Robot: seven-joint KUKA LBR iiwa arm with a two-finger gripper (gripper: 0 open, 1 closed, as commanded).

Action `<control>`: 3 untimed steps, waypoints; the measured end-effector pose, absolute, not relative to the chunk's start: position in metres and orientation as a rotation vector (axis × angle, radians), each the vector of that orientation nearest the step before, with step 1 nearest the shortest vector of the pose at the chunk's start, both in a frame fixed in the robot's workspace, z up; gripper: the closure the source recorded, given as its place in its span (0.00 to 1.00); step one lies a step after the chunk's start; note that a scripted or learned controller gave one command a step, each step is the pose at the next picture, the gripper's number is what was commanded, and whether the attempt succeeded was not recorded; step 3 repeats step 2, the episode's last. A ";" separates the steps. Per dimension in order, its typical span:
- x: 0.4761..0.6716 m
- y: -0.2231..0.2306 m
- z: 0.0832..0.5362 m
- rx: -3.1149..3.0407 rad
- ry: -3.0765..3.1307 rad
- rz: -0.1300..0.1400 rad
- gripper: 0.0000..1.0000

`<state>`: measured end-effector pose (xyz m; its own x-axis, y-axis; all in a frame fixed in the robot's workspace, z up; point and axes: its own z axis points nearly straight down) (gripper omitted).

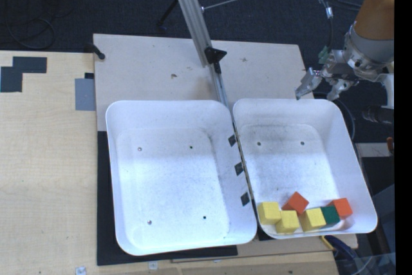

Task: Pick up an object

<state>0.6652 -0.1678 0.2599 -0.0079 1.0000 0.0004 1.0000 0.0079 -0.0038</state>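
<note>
The pale wooden surface (51,158) carries two white bins over a dark floor strewn with cables, and a metal rail (193,16) slants up from the seam where the bins meet. The blocks huddle in the right bin (351,138) at its near edge: three yellow blocks (288,221), an orange block (297,201), a green block (331,214) and a second orange block (342,207). The gripper (320,82) hangs beyond that bin's far rim; I cannot tell how its jaws stand, and it would do best to come down on the orange block sitting free of the row.

Arm (373,16) at upper right, end effector (320,84) lowered
</note>
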 end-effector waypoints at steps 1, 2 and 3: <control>0.664 -0.135 0.300 -2.218 -2.227 -0.004 0.00; 0.596 -0.143 0.252 -2.219 -2.213 0.009 0.00; 0.596 -0.143 0.252 -2.219 -2.213 0.009 0.00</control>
